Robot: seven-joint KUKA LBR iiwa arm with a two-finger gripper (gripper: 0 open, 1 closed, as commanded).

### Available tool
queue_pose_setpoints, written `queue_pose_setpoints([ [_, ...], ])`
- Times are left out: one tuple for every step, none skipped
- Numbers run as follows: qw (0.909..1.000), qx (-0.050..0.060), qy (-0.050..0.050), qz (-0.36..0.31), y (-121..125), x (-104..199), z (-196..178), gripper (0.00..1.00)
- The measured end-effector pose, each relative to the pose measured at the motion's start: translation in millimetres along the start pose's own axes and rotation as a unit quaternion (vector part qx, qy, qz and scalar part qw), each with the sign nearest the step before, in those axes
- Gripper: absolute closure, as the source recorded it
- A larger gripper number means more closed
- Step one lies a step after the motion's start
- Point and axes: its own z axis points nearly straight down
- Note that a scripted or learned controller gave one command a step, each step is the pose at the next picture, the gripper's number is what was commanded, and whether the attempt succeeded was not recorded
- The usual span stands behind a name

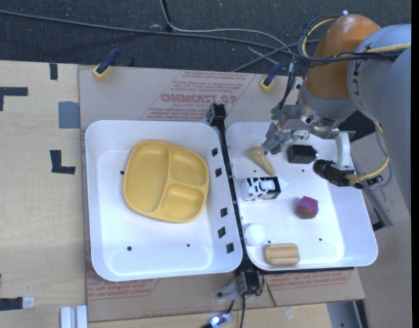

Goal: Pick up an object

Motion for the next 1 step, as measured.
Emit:
queue_pose_setpoints([
  [1.0000, 0.000, 0.000, 0.000, 2.0, 46.5, 0.2, 1.00],
])
